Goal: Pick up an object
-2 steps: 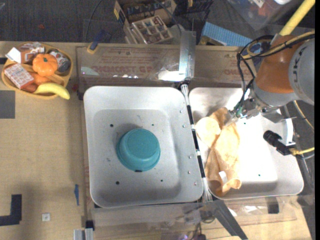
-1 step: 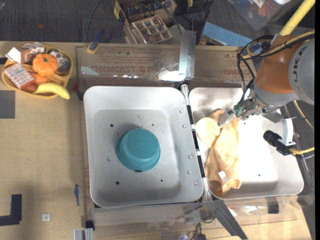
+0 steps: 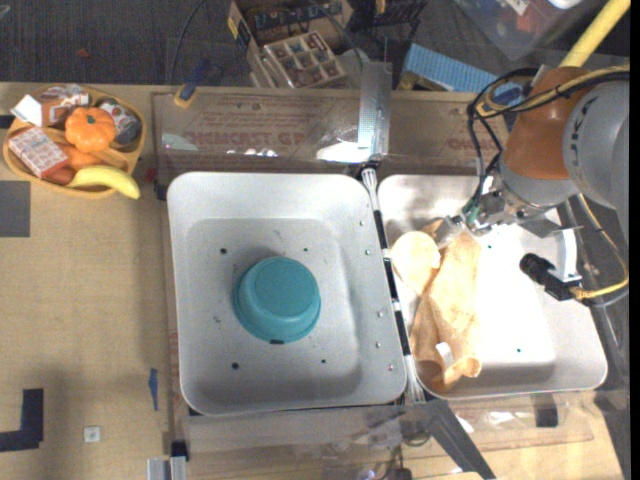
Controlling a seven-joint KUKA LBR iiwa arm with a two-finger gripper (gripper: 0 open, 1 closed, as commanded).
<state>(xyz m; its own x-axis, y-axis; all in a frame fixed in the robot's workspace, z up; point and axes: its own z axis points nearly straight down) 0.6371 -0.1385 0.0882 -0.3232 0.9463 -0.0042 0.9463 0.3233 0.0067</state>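
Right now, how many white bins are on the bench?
2. The left bin holds an upside-down teal bowl. The right bin holds a crumpled tan cloth, with the hand over its upper end. Nothing hides a third.

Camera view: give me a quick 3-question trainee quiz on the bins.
1. True or false: the teal bowl lies in the left bin.
2. Which bin holds the tan cloth? A) left bin B) right bin C) neither
3. Fill in: the gripper hangs over the ____ end of the tan cloth, seen in the camera view.

Key: 1 true. 2 B. 3 upper.
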